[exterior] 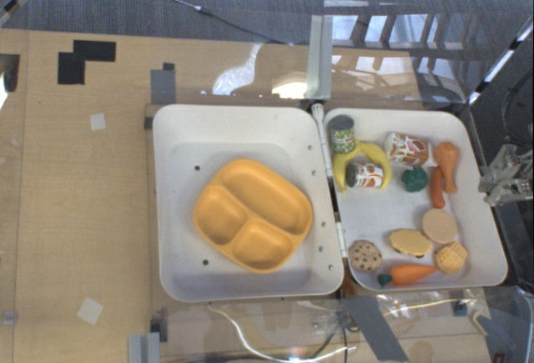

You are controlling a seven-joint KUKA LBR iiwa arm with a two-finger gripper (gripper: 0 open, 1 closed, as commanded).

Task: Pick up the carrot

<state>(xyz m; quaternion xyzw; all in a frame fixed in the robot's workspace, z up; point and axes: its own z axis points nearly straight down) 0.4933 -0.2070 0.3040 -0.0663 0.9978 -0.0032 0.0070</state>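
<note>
Carrot lies on its side at the near edge of the right bin, green end toward the left, just in front of a sandwich-like piece. A round cookie sits to its left and a yellow waffle-textured piece to its right. Farther back are a tan disc, a dark green lump, a small can within the curve of a banana, a drumstick and a green can. The left bin holds a yellow divided plate. The gripper hangs just outside the right bin's right rim, well apart from the carrot; whether it is released or clenched I cannot tell.
</note>
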